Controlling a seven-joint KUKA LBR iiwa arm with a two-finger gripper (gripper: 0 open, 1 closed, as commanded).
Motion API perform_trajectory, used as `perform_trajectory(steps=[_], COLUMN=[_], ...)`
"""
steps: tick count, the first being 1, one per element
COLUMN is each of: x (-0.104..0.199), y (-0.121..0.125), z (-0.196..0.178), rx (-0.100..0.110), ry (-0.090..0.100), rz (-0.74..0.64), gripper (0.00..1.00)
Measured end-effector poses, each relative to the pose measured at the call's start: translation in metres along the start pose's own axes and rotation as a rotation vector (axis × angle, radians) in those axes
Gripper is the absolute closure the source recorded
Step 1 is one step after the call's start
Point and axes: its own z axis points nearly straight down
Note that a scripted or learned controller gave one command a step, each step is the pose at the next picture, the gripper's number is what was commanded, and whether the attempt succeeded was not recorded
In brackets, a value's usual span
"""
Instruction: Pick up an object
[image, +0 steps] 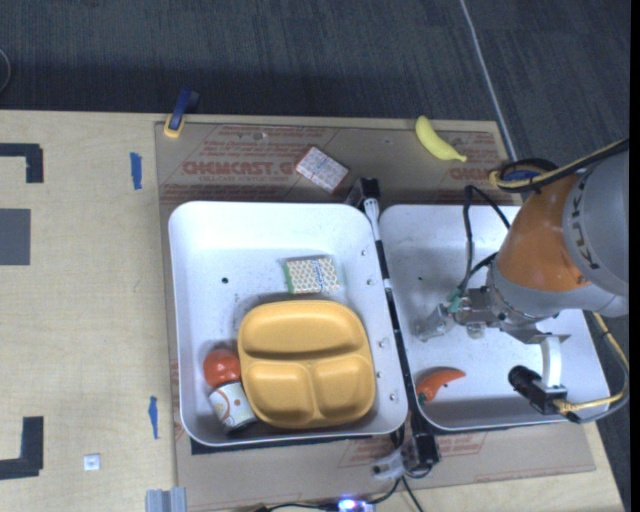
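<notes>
The grey two-finger gripper hangs low in the right-hand shallow white bin; its opening cannot be told. A small orange curved plastic piece lies near, toward the front wall. Recommendation: centre above it, descend squarely, clear of the wall.

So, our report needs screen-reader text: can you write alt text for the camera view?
A grey and orange robot arm's gripper hangs over the right bin, above an orange piece. The left bin holds a yellow tray.
</notes>
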Motion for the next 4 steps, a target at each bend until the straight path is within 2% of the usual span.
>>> perform_trajectory(steps=[1,2,4], x=[0.004,0.002,0.002], y=[0.011,-0.002,-0.008], z=[0.0,0.0,0.0], rx=[0.001,0.001,0.0], ry=[-0.001,0.0,0.0], rz=[0.0,0.0,0.0], gripper=[0.0,0.0,0.0])
